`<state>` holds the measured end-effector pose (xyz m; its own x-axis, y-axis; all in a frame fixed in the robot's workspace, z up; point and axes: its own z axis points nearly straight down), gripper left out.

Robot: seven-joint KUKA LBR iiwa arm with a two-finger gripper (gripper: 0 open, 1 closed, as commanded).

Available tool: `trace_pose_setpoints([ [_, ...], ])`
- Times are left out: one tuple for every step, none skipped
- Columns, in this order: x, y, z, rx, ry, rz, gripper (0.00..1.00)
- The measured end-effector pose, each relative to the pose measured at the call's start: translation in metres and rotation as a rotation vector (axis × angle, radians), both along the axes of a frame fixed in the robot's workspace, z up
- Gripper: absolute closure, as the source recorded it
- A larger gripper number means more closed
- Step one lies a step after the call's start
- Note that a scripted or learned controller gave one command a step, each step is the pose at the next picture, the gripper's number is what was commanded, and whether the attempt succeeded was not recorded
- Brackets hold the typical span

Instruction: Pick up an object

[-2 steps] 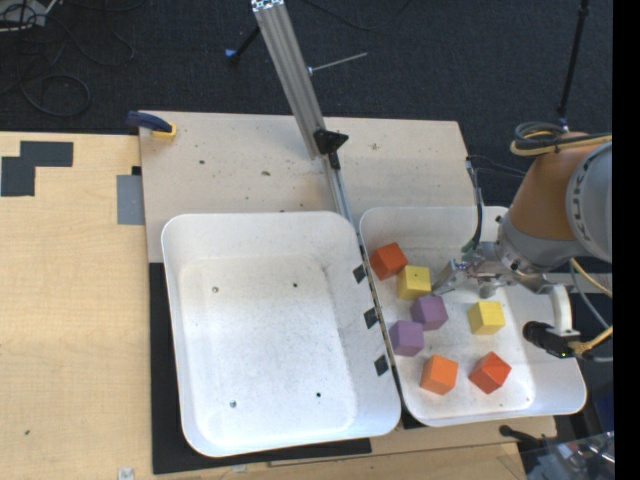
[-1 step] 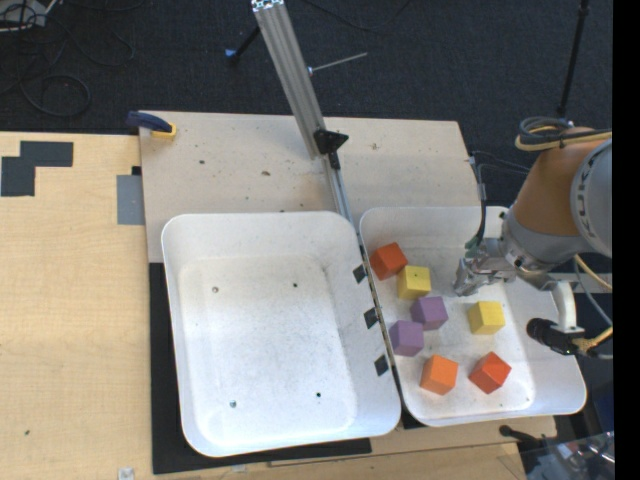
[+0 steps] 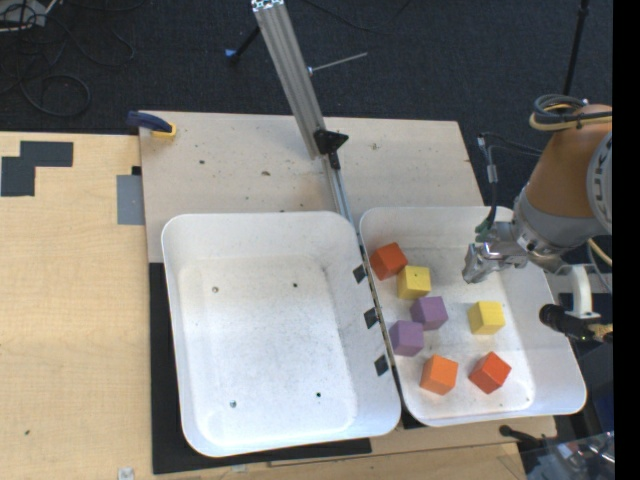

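Right bin (image 3: 560, 393): perhaps seven cubes (image 3: 430, 311).

Seven blocks (image 3: 430, 311) lie in the right bin (image 3: 560, 393), mostly near its left edge. The left bin (image 3: 200, 268) touches it.

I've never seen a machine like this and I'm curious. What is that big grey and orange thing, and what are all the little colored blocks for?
That is a robot arm, reaching in from the right. The camera looks down on it from above a bench. At the arm's end is its gripper, the part that grabs things. It hangs over the right bin, and nothing shows between its fingers. In that bin lie seven small cubes: two yellow ones, two purple ones, and three orange-red ones. The left bin sits right beside it. The robot's job is to pick up one cube.
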<state>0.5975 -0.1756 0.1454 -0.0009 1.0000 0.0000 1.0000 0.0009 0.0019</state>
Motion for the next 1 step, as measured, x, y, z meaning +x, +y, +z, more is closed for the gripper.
trace_pose_setpoints([
  [-0.0057,0.0042,0.0464,0.0,0.0,0.001,1.0],
])
